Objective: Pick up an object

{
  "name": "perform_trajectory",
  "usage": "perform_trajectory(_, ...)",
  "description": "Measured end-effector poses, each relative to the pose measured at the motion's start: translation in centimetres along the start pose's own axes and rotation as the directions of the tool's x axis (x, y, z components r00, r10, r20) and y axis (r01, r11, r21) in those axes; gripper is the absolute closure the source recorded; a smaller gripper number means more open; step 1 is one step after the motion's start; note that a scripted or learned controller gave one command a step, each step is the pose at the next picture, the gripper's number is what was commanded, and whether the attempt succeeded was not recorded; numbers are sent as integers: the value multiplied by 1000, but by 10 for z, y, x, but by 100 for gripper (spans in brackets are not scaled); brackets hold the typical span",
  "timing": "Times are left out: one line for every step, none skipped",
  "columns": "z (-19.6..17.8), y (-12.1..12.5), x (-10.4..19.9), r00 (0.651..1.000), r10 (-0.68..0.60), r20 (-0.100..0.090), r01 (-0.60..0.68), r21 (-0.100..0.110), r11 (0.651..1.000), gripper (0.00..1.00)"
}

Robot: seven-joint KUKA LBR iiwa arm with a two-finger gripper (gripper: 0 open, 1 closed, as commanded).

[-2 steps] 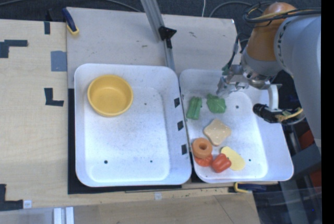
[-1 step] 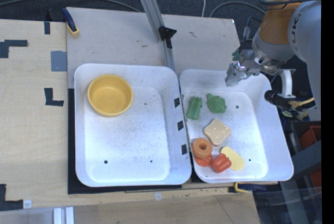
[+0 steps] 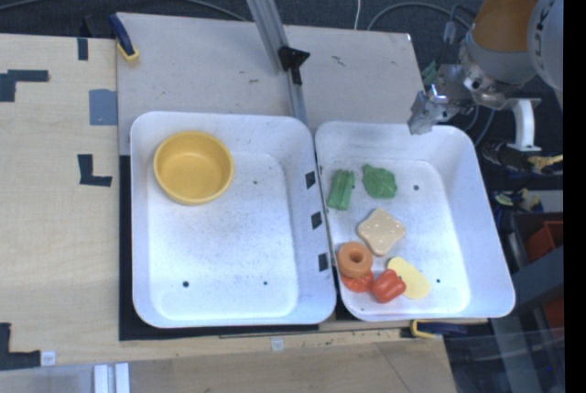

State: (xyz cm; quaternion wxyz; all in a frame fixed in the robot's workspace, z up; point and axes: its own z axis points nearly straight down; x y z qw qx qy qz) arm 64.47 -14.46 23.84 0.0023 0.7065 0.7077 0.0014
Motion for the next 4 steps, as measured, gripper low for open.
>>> perform_trajectory(2, -22, 44, 1000, -3, -2, 3, 6, 1000, 100)
perform_trajectory(7, -28, 103, 1000, -5, -4, 5, 8, 1000, 100)
perform_trajectory(-2, -43, 158, 1000, -6, -3, 6, 8, 1000, 100)
perform_trajectory(-7, -61, 213, 1000, -6, -4, 6, 8, 1000, 100)
